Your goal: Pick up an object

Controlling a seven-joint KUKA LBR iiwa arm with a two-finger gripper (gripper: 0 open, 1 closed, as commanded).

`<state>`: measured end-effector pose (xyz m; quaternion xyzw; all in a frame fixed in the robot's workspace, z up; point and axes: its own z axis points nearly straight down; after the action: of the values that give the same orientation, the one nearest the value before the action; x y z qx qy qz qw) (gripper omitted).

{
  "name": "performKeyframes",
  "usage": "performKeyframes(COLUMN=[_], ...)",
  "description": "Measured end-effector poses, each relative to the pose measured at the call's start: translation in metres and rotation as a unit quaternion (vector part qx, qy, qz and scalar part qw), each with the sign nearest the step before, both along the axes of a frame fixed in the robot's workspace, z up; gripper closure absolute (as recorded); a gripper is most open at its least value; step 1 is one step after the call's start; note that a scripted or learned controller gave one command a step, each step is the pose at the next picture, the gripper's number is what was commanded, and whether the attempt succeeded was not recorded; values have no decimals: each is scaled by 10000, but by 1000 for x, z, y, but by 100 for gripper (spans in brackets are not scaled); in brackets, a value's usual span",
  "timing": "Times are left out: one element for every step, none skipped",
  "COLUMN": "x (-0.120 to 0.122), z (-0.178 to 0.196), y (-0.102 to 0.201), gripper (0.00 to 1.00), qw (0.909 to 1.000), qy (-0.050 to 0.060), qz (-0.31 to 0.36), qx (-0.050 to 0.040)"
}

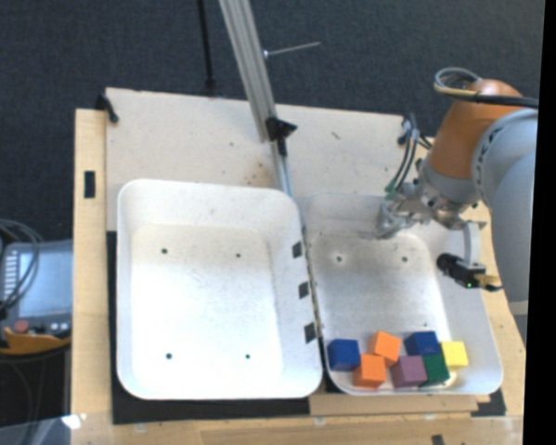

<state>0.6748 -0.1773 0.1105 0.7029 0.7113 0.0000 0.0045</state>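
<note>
A: What do we have nearest us?

B: The right bin holds a tight cluster of blocks against its near wall. From left to right we count a blue block, an orange block with a second orange block just behind it, a purple block, a green block, a dark blue block behind those, and a yellow block at the right end. They sit touching or nearly touching one another.

A: And the left bin?

B: We see its white floor with a few dark specks, side by side with the right bin on the bench.

A: Where is the claw?

B: Farther back. The arm, grey with its orange band, comes in from the right, and the gripper hangs over the far end of the right bin, well apart from the blocks. Its tip looks close to the bin floor, but we cannot tell whether it touches.

A: How far open is it?

B: We cannot tell; the tip is too small and blurred. We see no block between its tips.

A: Beyond that?

B: A slanted metal rail rises from the far side of the bench.
</note>
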Motion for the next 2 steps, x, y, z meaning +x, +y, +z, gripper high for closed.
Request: performKeyframes(x=[0, 0], z=[45, 90], y=[-4, -5], gripper=[100, 100], qw=[10000, 10000], qy=[-3, -4], qz=[-38, -39], qx=[23, 22])
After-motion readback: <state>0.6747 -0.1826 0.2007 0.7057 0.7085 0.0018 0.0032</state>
